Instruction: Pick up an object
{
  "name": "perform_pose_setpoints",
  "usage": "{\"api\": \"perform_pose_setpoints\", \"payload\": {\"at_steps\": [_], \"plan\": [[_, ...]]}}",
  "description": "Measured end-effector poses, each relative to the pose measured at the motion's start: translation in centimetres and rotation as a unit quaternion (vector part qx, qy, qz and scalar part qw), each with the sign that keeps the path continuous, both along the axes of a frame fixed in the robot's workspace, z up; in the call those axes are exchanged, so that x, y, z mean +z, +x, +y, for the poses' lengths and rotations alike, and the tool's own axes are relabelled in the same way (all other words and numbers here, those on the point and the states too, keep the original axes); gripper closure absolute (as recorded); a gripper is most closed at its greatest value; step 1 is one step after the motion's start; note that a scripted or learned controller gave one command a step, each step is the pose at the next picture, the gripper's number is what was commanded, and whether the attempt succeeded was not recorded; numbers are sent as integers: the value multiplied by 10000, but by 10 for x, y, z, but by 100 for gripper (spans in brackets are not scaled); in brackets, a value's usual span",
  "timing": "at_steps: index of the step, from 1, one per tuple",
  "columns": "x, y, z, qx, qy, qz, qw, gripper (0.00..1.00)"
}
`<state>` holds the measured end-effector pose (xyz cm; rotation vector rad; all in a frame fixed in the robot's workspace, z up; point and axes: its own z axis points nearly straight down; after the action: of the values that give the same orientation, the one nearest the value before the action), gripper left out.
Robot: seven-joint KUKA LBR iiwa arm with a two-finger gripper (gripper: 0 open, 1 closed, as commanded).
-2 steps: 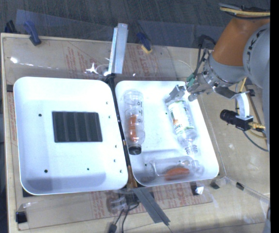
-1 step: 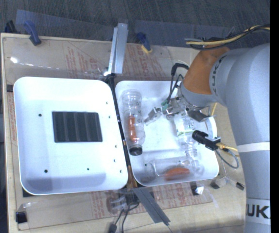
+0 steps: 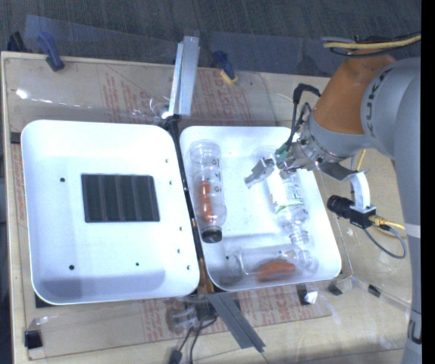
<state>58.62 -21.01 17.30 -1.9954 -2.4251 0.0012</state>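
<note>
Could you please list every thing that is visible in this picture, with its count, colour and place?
white bins: 2, white, side by side on the bench; left bin, right bin.
dark grille: 1, black, in the floor of the left bin.
clear bottles: 3, transparent, in the right bin; one with orange content and a dark cap along the left wall, one with a white label on the right side, one with orange content along the near wall.
blue clamps: 2, blue, at the bench's far edge and.
arm: 1, grey with an orange band, reaching in from the right.
end effector: 1, over the right bin's far right part.
</note>
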Motion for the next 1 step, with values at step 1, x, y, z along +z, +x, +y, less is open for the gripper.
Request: {"api": "perform_pose_setpoints", "payload": {"at_steps": [1], "plan": [[3,-39,0,203,4,11,9998,0]]}}
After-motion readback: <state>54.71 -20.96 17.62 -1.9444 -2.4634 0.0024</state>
